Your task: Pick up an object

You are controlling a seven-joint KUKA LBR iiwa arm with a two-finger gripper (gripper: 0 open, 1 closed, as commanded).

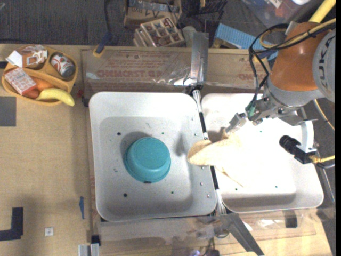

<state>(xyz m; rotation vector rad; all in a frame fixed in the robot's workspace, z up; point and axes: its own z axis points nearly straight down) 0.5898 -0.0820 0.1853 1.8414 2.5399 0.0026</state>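
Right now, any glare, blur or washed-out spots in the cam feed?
Camera view: right bin floor blown out nearly white; the pale tan object straddling the divider is motion-smeared; teal bowl in the left bin is sharp with a soft shadow; gripper slightly blurred.

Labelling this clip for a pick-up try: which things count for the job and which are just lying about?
For the job:
- gripper
- pale flat object straddling the bins' divider
- teal bowl in the left bin

Lying about:
- banana
- can
- orange tray
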